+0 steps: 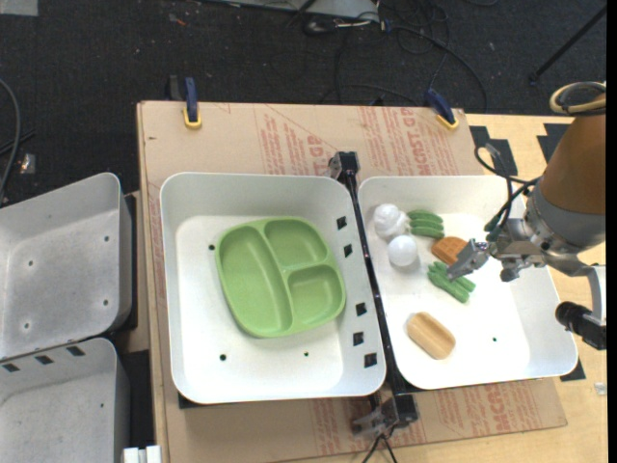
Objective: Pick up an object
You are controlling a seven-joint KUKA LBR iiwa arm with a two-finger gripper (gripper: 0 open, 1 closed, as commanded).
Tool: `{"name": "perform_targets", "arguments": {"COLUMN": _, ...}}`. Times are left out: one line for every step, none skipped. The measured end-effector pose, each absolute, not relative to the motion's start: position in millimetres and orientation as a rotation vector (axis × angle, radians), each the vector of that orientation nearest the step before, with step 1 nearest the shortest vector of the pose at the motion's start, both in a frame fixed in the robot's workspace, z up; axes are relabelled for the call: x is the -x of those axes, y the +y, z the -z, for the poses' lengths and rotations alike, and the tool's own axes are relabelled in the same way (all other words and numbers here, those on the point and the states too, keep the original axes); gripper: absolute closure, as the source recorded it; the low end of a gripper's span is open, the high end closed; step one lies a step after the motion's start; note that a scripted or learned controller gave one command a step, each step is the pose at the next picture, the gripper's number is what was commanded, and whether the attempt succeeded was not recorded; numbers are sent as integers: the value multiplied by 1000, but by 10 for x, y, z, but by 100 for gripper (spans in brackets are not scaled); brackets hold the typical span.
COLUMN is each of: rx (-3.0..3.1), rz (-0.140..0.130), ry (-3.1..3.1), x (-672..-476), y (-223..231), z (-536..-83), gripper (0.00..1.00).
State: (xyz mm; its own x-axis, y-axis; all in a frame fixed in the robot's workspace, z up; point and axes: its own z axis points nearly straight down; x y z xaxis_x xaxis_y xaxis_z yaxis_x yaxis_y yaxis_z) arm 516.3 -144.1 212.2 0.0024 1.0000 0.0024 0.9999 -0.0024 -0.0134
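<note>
Right bin (pixel 540 355): end effector (pixel 469 259) low over green toy (pixel 450 282) beside orange piece (pixel 449 249); grip state impossible to tell. Nearby, two white balls (pixel 395 234), tan bread roll (pixel 430 335). Left bin (pixel 183 258): green divided plate (pixel 281 276).

Left of my metal fingers (pixel 469 259) lies a matt green plastic tray (pixel 281 277) in a smooth white plastic bin (pixel 183 287). The worktop (pixel 260 143) under it looks like printed brown cardboard.

One fixed camera above the bench (pixel 251 408), angled down, taking in both white bins (pixel 183 287).
</note>
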Motion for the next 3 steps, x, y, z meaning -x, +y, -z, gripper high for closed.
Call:
{"name": "perform_targets", "arguments": {"rx": 2220, "rz": 0, "ry": -2222, "x": -5191, "y": -1438, "z": -2189, "gripper": 0}}
{"name": "perform_targets", "arguments": {"rx": 2221, "rz": -3, "ry": -2217, "x": -5162, "y": -1434, "z": -1757, "gripper": 0}}
{"name": "perform_targets", "arguments": {"rx": 2221, "rz": -2, "ry": -2218, "x": -5200, "y": -1492, "z": -1300, "gripper": 0}}
